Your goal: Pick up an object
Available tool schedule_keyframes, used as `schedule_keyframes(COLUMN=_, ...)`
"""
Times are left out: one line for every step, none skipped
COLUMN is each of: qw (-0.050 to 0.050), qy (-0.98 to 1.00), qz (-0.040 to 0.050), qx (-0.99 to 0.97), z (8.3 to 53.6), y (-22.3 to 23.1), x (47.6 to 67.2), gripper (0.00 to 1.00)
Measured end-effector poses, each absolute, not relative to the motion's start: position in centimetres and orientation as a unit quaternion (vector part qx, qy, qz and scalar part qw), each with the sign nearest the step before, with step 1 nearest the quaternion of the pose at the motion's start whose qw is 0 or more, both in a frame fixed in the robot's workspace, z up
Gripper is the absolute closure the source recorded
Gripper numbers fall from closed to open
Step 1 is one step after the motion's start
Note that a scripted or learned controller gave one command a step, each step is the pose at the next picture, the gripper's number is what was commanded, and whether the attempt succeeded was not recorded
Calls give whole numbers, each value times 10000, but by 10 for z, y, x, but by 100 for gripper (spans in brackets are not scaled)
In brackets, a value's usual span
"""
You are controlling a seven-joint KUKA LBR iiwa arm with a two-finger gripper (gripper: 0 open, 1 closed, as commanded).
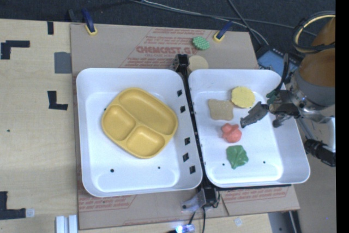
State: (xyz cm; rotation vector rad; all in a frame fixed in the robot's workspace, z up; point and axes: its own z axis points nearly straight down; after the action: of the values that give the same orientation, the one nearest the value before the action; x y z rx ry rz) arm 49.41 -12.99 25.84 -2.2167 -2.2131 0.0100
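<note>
The dark two-finger gripper point(265, 114) hangs over the right white bin point(292, 169), fingers spread and holding nothing. Just left of it lie a red lumpy toy point(231, 133), a tan flat piece point(221, 110), a yellow disc point(242, 97) and a green leafy toy point(236, 156). A yellow sectioned plastic tray point(139, 122) sits in the left white bin point(92, 172).

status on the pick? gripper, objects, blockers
Gripper over right bin, fingers open, holding nothing. Red piece, tan piece, yellow piece, green piece all lying loose. Nothing blocking.
</note>
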Motion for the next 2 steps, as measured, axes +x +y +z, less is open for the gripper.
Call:
schedule_keyframes(qw=6, qy=-7077, qz=3, qx=-7066, z=263, y=-130, x=496, gripper=0)
schedule_keyframes(qw=20, qy=-7073, qz=18, qx=-7069, z=219, y=-129, x=492, gripper=0)
